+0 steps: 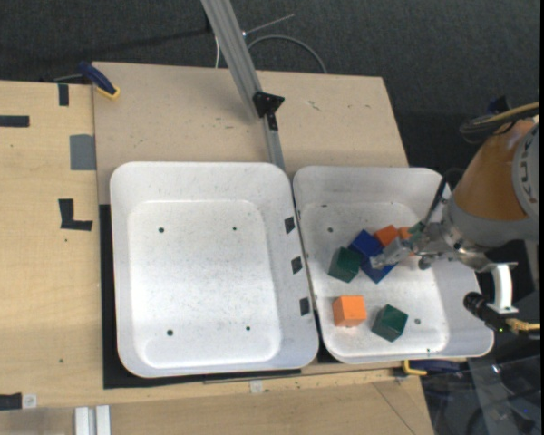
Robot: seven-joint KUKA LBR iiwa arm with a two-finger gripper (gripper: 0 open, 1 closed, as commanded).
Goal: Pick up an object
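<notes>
— Left bin (pixel 127 243)?
— Bare white, at nine o'clock of right bin (pixel 344 184).
— Blocks?
— Green (pixel 344 264), blue (pixel 370 252), small orange (pixel 386 235) clustered mid-bin; orange cube (pixel 349 311), dark green (pixel 390 322) toward six o'clock.
— Gripper (pixel 401 250)?
— Beside blue block, at three o'clock; grip unclear, cannot tell.

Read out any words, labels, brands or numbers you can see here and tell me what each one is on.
None: no readable text in this view.
Blocks in the right bin: blue, two green, two orange. Their faces look plain.
Left bin: dark dots, no lettering.
Bench: black and grey tape pieces, not letters.
Arm and gripper: no marking that can be made out.
</notes>
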